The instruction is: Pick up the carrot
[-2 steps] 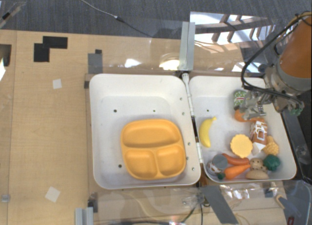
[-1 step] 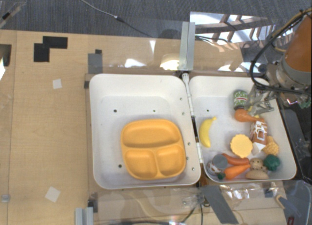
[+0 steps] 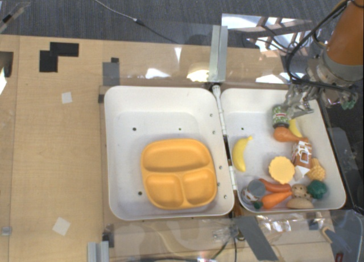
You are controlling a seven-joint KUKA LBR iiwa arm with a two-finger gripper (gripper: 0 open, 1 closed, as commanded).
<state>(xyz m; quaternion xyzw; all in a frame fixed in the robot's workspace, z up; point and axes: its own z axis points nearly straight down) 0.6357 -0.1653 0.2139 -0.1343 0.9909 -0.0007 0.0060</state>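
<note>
Hovering at right bin's [image 3: 335, 158] far corner, end effector [image 3: 297, 103], finger state indiscernible; orange plastic carrot [image 3: 276, 199] at near edge, well apart, ungrasped; pick not begun.

Arm reaches in from right, orange-banded wrist up top, gripper [image 3: 297, 103] pointing down, low.

Bins [image 3: 131, 113] are showing smooth white plastic with a slight sheen. Tray [image 3: 177, 173] is showing matt yellow plastic. Carrot [image 3: 274, 199] and banana [image 3: 241, 153] are looking like glossy moulded plastic. Bench [image 3: 51, 158] is showing pale, matt wood grain.
</note>
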